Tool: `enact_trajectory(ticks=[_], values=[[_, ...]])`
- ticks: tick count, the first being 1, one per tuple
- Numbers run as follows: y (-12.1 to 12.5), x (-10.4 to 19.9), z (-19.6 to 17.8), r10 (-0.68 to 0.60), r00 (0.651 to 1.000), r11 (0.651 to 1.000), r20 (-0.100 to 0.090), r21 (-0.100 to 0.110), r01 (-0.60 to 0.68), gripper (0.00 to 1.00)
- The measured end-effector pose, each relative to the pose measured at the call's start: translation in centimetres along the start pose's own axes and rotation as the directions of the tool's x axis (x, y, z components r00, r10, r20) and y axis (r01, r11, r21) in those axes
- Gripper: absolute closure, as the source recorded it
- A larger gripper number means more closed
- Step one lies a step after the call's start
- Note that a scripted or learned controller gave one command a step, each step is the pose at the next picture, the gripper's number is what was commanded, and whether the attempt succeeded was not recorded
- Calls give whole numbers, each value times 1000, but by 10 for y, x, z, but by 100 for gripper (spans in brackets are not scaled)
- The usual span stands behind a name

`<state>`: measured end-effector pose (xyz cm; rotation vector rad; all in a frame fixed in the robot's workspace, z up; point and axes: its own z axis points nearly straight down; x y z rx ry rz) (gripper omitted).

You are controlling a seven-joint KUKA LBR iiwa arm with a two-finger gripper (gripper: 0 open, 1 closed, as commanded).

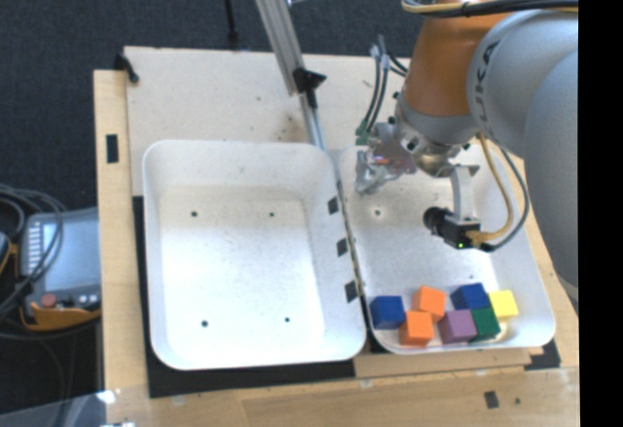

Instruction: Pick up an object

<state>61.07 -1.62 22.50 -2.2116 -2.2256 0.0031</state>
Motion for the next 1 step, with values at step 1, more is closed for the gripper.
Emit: enact_trajectory(ticks=[1], values=[[-1,58,4,-1,1000,1000,-1,2,1,100]])
